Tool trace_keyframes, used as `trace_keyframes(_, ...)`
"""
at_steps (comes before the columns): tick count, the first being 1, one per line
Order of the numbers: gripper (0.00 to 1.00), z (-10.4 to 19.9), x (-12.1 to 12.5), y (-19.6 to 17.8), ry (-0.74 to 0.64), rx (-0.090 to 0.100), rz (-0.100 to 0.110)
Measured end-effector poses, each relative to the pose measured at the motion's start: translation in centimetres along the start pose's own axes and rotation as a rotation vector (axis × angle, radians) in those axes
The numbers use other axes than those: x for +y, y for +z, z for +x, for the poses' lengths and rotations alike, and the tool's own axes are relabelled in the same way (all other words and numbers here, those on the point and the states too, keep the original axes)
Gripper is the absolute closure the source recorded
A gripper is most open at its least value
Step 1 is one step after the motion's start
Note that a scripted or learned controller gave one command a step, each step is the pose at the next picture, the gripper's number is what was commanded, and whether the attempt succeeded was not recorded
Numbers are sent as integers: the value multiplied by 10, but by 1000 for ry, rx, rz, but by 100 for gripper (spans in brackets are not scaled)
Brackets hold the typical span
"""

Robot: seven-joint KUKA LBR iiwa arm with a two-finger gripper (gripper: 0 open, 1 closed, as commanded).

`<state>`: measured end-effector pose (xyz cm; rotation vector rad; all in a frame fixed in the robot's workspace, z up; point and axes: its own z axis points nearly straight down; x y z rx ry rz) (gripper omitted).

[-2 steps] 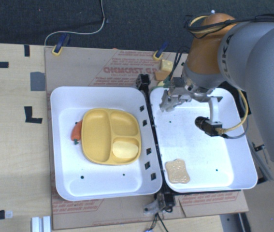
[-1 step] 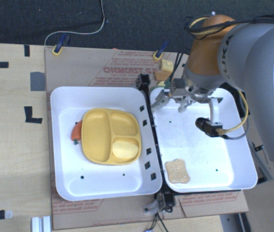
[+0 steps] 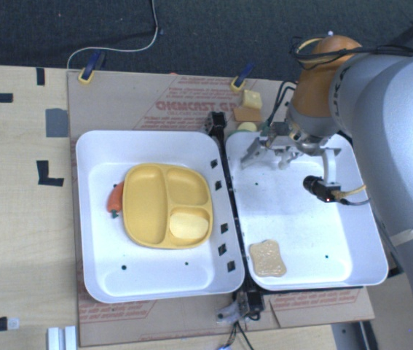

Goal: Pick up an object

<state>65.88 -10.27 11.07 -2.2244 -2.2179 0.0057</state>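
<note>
Single fixed cam above the bench, angled down at a slant. Frames both white bins: left bin (image 3: 89, 217), right bin (image 3: 359, 246). Arm (image 3: 381, 100) enters from frame right. Mid-range, whole bench visible.

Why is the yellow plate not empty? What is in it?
Not empty: the yellow divided plate lies flat in the left bin, and a pale yellow rounded piece sits in its lower right compartment. The other compartments look bare.

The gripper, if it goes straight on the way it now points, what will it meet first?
The gripper points left and down at the right bin, near its far left corner. It would probably first meet the bin's floor there; depth is unclear.
</note>
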Motion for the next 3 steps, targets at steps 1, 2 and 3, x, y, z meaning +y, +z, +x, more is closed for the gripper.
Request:
trace_keyframes(1, 0, 7, -10, 28, -4, 1, -1)
trace_keyframes(2, 0, 2, 10, 27, -5, 2, -3)
trace_keyframes(3, 100, 3, 10, 17, -7, 2, -2)
